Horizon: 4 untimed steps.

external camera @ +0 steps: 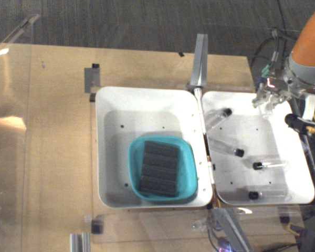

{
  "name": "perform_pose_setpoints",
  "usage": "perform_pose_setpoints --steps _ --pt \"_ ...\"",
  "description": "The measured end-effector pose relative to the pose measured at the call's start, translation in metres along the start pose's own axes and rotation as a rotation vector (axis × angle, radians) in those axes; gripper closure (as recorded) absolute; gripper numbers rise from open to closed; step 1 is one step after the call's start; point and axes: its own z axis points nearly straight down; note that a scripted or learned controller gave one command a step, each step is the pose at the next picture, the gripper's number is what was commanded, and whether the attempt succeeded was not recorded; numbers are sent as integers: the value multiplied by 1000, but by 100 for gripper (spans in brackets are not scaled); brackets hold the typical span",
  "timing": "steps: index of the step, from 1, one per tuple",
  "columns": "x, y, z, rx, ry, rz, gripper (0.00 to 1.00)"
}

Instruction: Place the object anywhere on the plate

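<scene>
Bright, even overhead light. Glare patches on table (21, 140) left side; white bins (147, 101) near blown out. Soft focus, low-res, shadows faint.

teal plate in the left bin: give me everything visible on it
The teal plate is a shallow, squarish dish with rounded corners and a raised rim, plastic by the look. It lies flat on the floor of the left bin, toward the front right corner, its right rim close to the bin wall. A dark ribbed rectangular block lies on it, slightly tilted in plan, covering most of the centre. Nothing else touches it.
</scene>
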Motion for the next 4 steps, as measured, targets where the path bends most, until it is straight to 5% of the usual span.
perform_pose_setpoints --steps 2,3,4 --pt "131 -112 18 4 4 -343 100" --pt "150 -184 18 4 4 -412 100" --pt "202 -161 17 2 5 -430 100"
